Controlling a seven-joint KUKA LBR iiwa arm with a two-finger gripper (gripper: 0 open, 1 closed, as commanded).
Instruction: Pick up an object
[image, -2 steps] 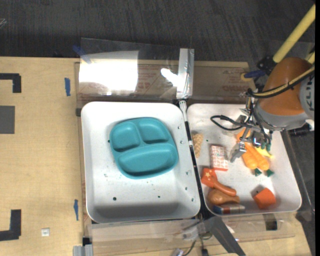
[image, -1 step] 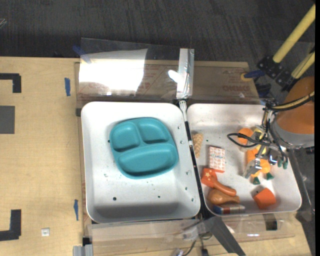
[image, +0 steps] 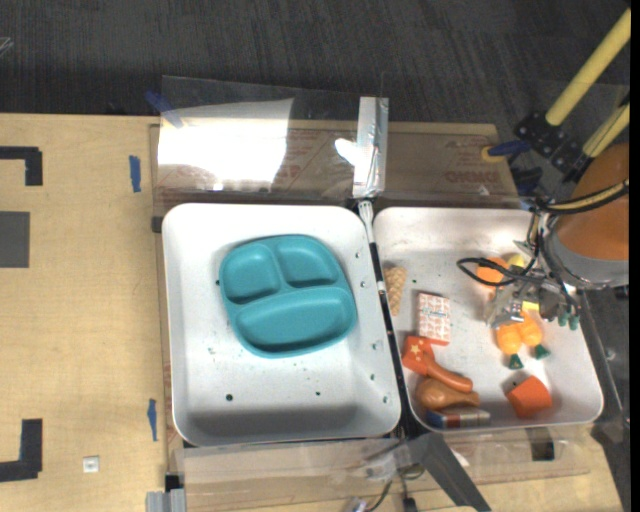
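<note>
Two white bins (image: 190, 400): one teal tray (image: 288, 295) left, several toys right; hand (image: 520, 315) grip unclear, no legible writing.

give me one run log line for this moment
arm: over right bin | gripper: low above small orange toy, grasp unconfirmed | left bin: teal divided plate | status: pick in progress

Teal tray (image: 288, 295): smooth plastic, bit shiny. White bins (image: 190, 250): smooth plastic, dull. Bench (image: 80, 300): pale wood, matt. Clear sheet (image: 240, 140) behind bins: glossy, bright glare.
</note>
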